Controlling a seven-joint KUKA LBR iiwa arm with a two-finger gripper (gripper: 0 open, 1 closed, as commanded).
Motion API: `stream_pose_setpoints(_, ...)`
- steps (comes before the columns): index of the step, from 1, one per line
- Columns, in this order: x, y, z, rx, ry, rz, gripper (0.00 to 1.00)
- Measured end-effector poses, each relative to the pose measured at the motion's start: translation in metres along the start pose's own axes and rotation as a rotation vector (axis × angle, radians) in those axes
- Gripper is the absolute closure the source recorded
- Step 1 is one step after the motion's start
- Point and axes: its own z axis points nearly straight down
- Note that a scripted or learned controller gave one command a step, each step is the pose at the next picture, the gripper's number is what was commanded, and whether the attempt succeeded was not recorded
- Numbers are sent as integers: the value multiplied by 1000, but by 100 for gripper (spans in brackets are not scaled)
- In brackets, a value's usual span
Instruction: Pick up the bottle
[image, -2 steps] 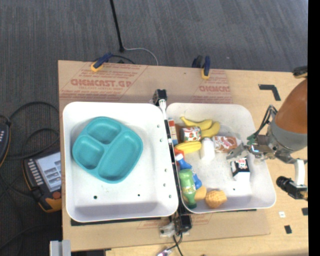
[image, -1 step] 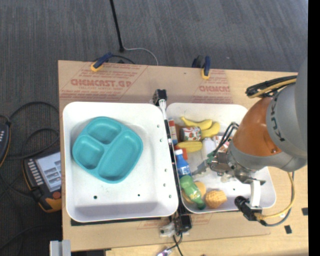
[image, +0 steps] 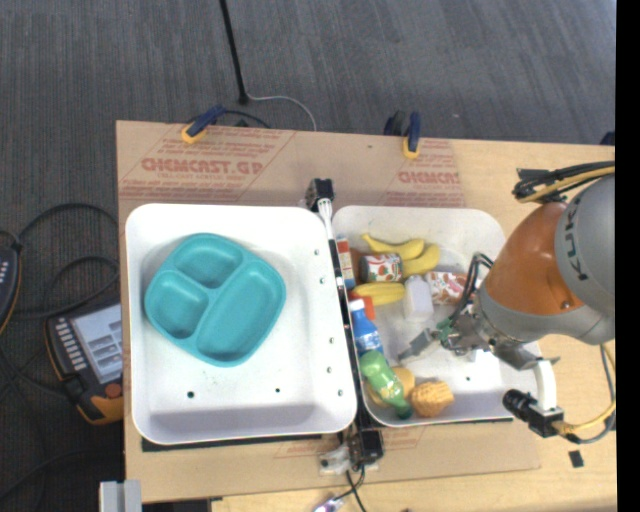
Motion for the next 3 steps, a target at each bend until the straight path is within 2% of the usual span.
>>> stream_pose_setpoints(1,67,129,-97,-2,-6,214,0)
stream_pose_setpoints(2,194,87,-51,1,-7,295,0)
stream_pose_setpoints(3,201,79,-41,-21,-23,284,0)
